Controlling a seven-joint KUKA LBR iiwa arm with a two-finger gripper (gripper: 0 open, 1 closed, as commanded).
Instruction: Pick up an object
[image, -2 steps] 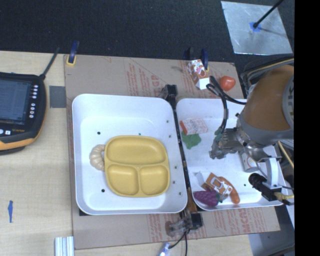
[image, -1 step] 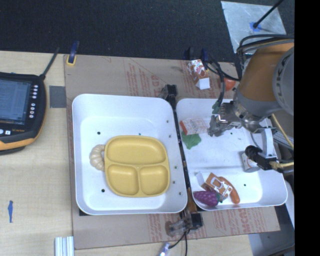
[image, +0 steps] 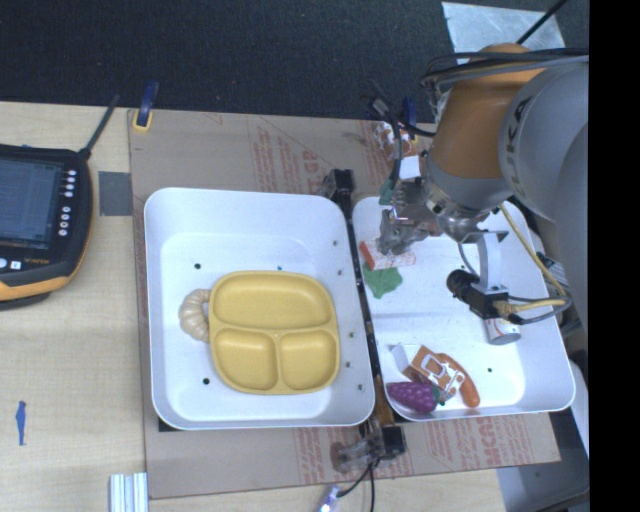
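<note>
Scrap is the word for what sits closest to your gripper (image: 395, 240): a green scrap (image: 383, 281) lies on the floor of the right bin (image: 540, 372), at about nine o'clock in that bin and close to its left wall. An orange-red piece (image: 368, 256) sits just beside it at eleven o'clock, also by the wall. The gripper hangs over this pair, at roughly twelve o'clock from the green scrap, with the grey arm and its orange band (image: 475, 130) rising away toward two o'clock. You cannot tell from this slant whether the claw is spread or pressed together, nor whether it touches either thing (the tip is a dark tangle against the white).

Well apart, at six o'clock in the same bin, you have a purple grape bunch (image: 412, 397), an orange sausage-like thing (image: 460, 386) and a small white-and-brown packet (image: 426, 364), all clustered together.

In the left bin (image: 170, 230), a yellow divided plate (image: 272, 330) fills the centre, and a beige pastry-like item (image: 192, 313) is tucked against its nine o'clock edge.

Both bins rest on a cardboard sheet (image: 250, 150). At nine o'clock on the bench lies a control pendant (image: 35, 225), with a blue pen (image: 20, 421) down at seven.
</note>
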